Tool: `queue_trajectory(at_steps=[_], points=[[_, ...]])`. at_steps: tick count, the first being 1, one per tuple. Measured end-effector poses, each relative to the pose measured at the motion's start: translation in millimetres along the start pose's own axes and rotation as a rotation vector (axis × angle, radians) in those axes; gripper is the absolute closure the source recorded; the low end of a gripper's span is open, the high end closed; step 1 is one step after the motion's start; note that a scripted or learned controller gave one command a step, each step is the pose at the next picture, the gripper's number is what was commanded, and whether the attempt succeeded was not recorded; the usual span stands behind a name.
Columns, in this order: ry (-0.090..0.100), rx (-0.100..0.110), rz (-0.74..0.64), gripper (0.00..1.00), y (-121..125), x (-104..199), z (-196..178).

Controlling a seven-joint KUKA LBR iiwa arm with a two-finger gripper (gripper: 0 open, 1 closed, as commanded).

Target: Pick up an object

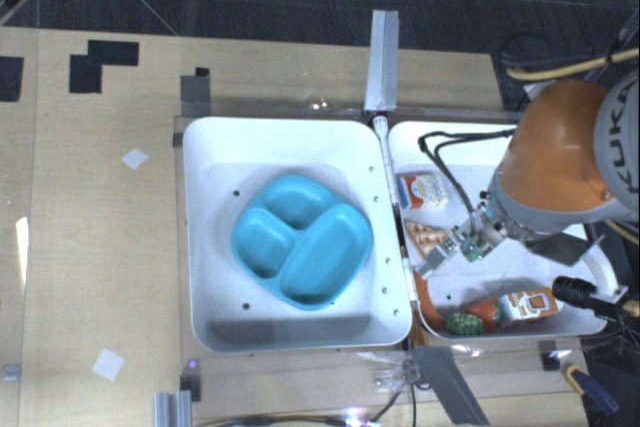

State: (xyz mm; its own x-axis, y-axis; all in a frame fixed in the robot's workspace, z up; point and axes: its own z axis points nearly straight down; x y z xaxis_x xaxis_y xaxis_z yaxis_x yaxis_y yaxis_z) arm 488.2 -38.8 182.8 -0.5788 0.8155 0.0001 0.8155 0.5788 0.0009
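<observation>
Wooden bench (90, 245) bears two white bins (210, 315); hand (440, 258) state unclear.

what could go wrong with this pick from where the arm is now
1. The end effector sits low in the right bin, close to the divider wall beside the left bin; it could scrape that wall.
2. The small packages and the carton lie crowded together, so it may catch two items or knock one aside.
3. The black cable loops over the items and could snag.
</observation>
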Motion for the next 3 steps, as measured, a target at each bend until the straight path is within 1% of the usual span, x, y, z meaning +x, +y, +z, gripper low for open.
queue_trajectory(at_steps=[1, 2, 3], points=[[0.001, 0.001, 0.09, 0.0, -41, -57, 78], [-0.004, -0.003, -0.057, 0.0, 3, -114, -55], [0.001, 0.001, 0.017, 0.0, -27, -47, 40]])
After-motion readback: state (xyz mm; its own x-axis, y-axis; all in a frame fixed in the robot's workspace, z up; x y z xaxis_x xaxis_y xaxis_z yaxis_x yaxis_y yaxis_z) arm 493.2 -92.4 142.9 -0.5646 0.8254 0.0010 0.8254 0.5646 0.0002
